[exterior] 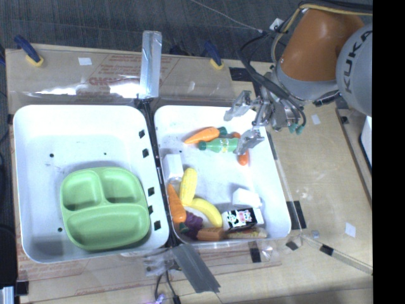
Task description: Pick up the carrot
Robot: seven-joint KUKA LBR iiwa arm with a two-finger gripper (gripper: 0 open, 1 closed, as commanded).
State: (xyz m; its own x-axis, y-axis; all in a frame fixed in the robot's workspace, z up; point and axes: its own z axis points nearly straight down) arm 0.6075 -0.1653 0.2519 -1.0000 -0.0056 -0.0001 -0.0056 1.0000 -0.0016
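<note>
- My gripper [245,126] hangs over the top-right part of the right bin [278,189], arm coming in from the right w/ the orange band up near the frame corner.
- Fingers spread wide: one finger [235,110] sits up & left near the bin's far rim, the other [248,141] lower, pointing down into the bin.
- Nothing between the fingers; I hold nothing.
- Lower fingertip is right by the cap end of a green bottle [221,145], looks touching or nearly so, can't tell which.
- A small orange piece [243,159] lies just below that fingertip; can't tell what it is.
- Carrot [202,134] lies in the same bin, upper middle, on its side, pointed end left, green top to the right, just left of my fingers & apart from them.
- Carrot sits just above the bottle, the two roughly parallel, close or touching.
- Lower in the bin: a corn cob [188,185], a banana [207,210] beside it, a 2nd orange veg [175,205] along the left wall, a purple item [193,221], a small black-&-white carton [239,218] near the bottom right, a white block [245,197] just above it.
- A white cup-like thing [173,165] stands near the left wall above the corn.
- Left bin [38,132] holds a green divided plate [104,208], lower middle, well apart from me.
</note>
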